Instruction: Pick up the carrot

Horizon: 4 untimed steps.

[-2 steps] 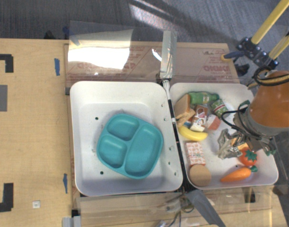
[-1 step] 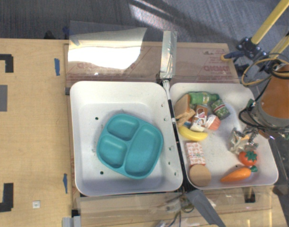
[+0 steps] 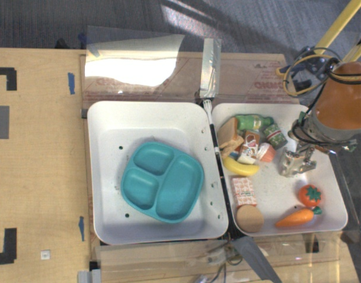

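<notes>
The orange carrot (image 3: 296, 218) with a green tip lies near the front right corner of the right bin (image 3: 340, 184). My gripper (image 3: 296, 165) hangs over the right middle of that bin, above and behind the carrot and apart from it. Its metal fingers point down over bare bin floor with nothing seen between them. The orange band of the arm (image 3: 343, 99) is at the right edge.
A tomato (image 3: 310, 196) sits just behind the carrot. A banana (image 3: 241, 168), a pink box (image 3: 243, 190), a round cookie (image 3: 249, 217), green bottles (image 3: 255, 123) and small packets crowd the bin's left half. The left bin holds a teal divided plate (image 3: 163, 181).
</notes>
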Each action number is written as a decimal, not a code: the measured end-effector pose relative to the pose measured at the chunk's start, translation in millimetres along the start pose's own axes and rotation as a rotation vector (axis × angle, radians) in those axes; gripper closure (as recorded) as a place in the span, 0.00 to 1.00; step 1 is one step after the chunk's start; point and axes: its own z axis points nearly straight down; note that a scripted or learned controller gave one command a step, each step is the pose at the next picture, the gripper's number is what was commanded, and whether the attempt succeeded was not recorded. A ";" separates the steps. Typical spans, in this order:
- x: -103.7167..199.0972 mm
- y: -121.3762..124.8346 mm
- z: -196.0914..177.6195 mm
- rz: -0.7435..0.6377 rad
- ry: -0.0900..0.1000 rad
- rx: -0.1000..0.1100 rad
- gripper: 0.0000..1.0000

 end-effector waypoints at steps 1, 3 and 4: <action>-0.1 0.6 0.9 0.000 0.000 -0.002 0.00; -32.3 11.5 0.6 0.240 -0.004 0.000 0.00; 26.3 35.1 -9.0 0.132 0.003 -0.006 0.00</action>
